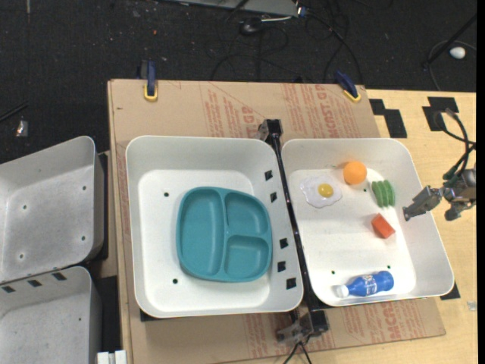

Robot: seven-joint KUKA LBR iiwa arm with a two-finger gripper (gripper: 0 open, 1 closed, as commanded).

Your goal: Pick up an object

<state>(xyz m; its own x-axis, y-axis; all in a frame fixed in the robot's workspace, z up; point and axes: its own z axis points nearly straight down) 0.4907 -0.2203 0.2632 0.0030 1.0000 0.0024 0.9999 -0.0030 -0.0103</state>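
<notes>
The right bin (424, 275) holds several small items. An orange ball (355, 173) lies near the back, with a toy fried egg (323, 192) to its left and a green vegetable piece (383, 192) to its right. A red-orange block (383, 226) sits in the middle right. A blue bottle (367, 284) lies on its side at the front wall. My gripper (433, 200) hangs over the bin's right rim, just right of the red-orange block and above it, with nothing seen in it.
The left bin (151, 165) contains a teal divided plate (224, 233). A black divider (286, 218) runs between the bins. Both stand on a cardboard sheet (227, 105) clipped at the back. White panels (45, 203) lie far left.
</notes>
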